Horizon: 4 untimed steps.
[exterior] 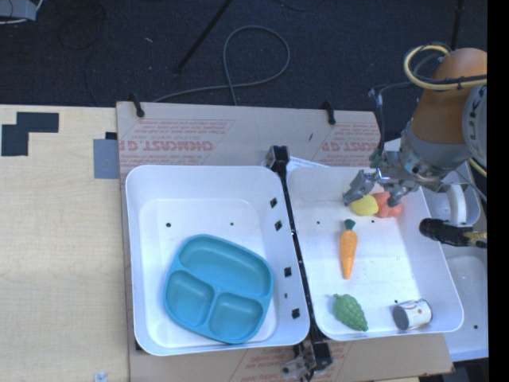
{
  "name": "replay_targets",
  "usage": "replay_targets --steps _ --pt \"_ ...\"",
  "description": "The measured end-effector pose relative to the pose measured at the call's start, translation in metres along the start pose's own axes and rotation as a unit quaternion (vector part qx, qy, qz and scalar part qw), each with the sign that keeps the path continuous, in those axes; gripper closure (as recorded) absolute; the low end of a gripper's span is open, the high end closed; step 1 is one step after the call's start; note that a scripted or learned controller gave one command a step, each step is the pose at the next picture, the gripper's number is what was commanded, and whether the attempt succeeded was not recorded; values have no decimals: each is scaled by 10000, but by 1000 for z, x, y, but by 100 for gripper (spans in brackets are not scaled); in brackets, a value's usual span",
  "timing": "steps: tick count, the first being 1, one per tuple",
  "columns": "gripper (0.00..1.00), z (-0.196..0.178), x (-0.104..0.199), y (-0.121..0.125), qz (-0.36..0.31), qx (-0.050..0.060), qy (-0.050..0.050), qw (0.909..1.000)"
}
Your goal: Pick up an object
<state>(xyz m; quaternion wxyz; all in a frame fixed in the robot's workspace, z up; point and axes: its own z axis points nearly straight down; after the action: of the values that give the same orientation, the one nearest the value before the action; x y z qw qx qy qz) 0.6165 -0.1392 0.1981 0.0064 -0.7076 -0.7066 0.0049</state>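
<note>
My gripper (378,190) hangs over the far end of the right bin (445,293), with its fingers spread apart and nothing between them. Just in front of its fingertips lie a yellow lemon-like toy (364,206) and an orange-red toy (389,208), side by side and touching. Whether the fingers touch them I cannot tell. A toy carrot (348,249) lies lengthwise in the middle of the bin. Toward the near end sit a green leafy toy (349,312) and a small white can (412,314) on its side.
The left bin (151,213) holds a blue divided plate (218,287). A black divider (288,245) runs between the two bins. The grey and orange arm (447,106) enters from the upper right, above the right bin's far corner.
</note>
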Motion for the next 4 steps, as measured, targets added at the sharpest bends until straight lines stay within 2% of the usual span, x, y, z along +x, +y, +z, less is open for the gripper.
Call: replay_targets --steps 1,3,4 --pt "0 -9 0 2 -9 -73 -11 10000" --pt "0 108 0 3 -7 -46 -4 10000" --pt "100 95 -1 4 1 -55 -5 10000"
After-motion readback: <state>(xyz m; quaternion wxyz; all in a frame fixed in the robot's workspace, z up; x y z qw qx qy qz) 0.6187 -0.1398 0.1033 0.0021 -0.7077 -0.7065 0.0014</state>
